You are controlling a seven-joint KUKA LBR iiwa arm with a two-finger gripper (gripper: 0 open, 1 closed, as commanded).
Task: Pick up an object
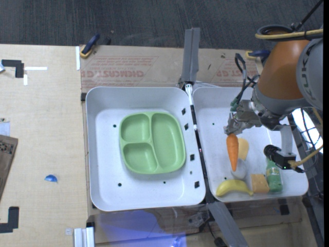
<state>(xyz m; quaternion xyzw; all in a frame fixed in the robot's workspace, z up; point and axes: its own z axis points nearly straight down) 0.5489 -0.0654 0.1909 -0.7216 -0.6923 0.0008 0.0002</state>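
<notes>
hand [234, 128] low in right bin [216, 107], at carrot [233, 151] top end | spread or pinching: cannot tell | carrot lies amid banana [232, 188], bottle [274, 179], so I come from above

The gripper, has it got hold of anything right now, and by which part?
It looks like the gripper has the carrot by its top end, the rest hanging down over the right bin, though the contact itself is hard to make out.

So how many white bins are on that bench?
2: the left bin holds a green plate; the right bin holds the food items, under the gripper.
</notes>
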